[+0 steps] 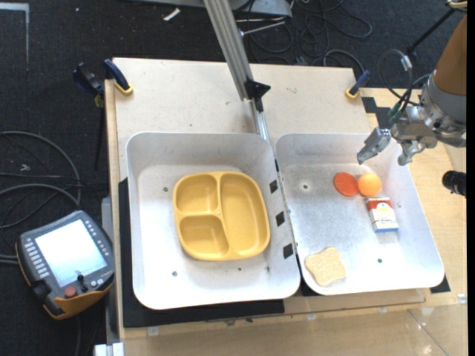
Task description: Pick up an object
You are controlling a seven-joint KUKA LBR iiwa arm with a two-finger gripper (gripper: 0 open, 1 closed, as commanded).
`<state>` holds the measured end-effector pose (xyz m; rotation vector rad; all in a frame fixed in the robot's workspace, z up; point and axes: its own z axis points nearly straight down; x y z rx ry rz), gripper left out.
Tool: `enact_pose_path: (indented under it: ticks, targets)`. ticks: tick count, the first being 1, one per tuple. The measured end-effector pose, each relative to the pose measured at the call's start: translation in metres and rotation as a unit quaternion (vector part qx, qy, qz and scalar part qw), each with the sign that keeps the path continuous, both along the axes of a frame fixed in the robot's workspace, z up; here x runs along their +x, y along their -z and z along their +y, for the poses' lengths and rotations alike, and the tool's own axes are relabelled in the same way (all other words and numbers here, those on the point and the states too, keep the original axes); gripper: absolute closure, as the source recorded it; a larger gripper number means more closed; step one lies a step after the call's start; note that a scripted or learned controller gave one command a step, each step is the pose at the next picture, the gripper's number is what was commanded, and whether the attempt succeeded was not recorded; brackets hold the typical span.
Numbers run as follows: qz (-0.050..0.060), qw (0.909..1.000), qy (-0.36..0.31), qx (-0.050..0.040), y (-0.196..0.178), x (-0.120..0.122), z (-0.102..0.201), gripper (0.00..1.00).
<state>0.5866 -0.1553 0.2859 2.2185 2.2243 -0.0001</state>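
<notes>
In the right bin (415,251) lie an orange ball (369,185), a flat red-orange disc (345,183) touching its left side, a small red and white carton (383,215) just below the ball, and a slice of bread (326,267) near the front edge. My gripper (389,148) hangs over the bin's back right part, above and slightly right of the ball. Its two fingers (371,147) are spread apart with nothing between them.
The left bin (148,258) holds a yellow divided plate (221,215). A slanted metal pole (231,39) crosses the back of the bench. Yellow clamps (122,87) sit at the bench's back corners. A teach pendant (63,262) lies on the floor at left.
</notes>
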Motion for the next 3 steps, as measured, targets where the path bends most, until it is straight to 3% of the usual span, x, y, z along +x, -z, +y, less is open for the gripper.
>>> enact_pose_path:
  ticks: [1, 3]
  targets:
    - [0.0, 1.0, 0.0, 0.0, 0.0, 0.0, 0.0, 0.0]
    - [0.003, 1.0, 0.001, 0.0006, 0.105, -0.017, 0.003, 0.0]
